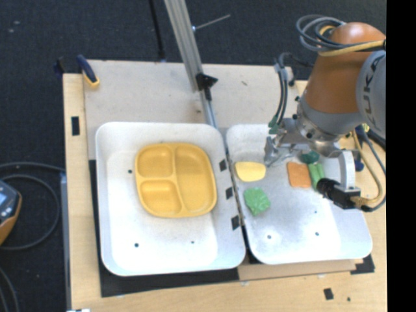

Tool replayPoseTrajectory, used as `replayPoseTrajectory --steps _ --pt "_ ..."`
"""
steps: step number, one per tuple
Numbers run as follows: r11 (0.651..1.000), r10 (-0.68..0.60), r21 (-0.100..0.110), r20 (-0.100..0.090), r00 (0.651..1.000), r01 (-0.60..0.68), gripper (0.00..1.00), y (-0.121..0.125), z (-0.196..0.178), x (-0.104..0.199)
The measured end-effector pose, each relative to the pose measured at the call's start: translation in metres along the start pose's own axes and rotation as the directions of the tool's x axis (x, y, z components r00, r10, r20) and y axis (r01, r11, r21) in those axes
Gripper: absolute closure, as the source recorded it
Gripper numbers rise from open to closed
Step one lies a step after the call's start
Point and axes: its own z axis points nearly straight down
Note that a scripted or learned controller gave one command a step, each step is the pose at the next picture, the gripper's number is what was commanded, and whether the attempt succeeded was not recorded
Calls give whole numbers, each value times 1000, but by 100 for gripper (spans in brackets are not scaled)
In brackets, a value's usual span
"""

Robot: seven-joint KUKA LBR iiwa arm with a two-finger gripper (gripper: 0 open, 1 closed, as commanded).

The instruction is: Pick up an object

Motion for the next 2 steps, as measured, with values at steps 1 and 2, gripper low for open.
replayPoseTrajectory --steps 1,2 --pt "1000 0 -1 0 1000 0 100 8 -1 45" --pt "1000 -1 2 -1 1000 1 100 17 17 101"
